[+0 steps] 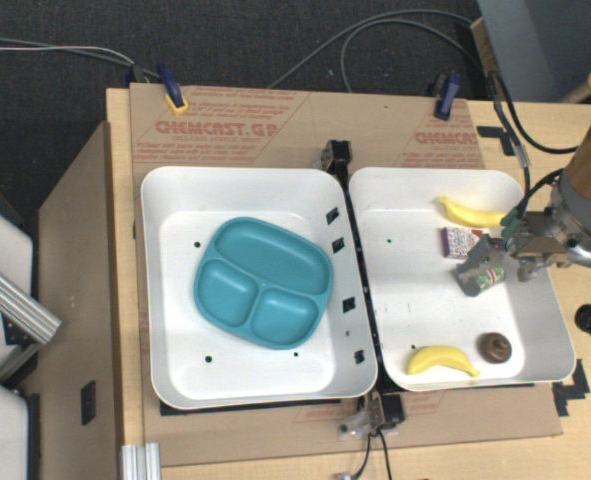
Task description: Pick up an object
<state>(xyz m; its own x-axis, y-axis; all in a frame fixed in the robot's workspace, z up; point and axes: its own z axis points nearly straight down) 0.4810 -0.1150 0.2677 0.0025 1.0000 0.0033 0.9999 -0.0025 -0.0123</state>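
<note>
The arm (pixel 585 193) is cut off by the picture's right edge; the gripper (pixel 495 258) overlaps a small can-like item (pixel 482 276) near the right bin's (pixel 415 298) right wall, whose label is too small to read.

I saw the bench (pixel 125 268) topped with brown cardboard sheeting (pixel 305 118), clamped at the far edge, and two white bins (pixel 165 368) resting side by side on it.
</note>
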